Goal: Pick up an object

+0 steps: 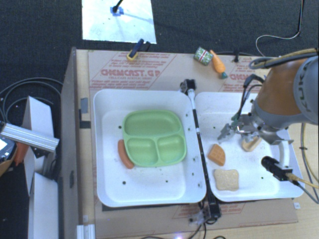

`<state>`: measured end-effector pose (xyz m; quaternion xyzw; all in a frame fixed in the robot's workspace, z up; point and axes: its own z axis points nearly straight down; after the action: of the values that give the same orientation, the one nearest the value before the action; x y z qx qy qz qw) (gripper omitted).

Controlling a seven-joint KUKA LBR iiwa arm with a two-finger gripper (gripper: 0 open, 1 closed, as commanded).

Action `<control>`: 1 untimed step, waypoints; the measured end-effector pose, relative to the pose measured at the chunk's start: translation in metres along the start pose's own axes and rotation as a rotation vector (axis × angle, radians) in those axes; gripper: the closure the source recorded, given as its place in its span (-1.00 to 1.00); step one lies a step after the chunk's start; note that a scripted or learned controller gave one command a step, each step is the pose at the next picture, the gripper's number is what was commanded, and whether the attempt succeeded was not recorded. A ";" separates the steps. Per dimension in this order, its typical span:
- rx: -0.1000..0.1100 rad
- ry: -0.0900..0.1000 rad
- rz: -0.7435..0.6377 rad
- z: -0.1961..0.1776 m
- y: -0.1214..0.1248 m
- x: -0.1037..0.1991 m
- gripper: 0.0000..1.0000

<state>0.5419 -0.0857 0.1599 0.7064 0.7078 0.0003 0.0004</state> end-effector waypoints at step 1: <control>-0.008 0.004 -0.001 0.071 0.000 0.000 -1.00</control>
<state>0.5425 -0.0857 0.0890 0.7059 0.7083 0.0042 0.0018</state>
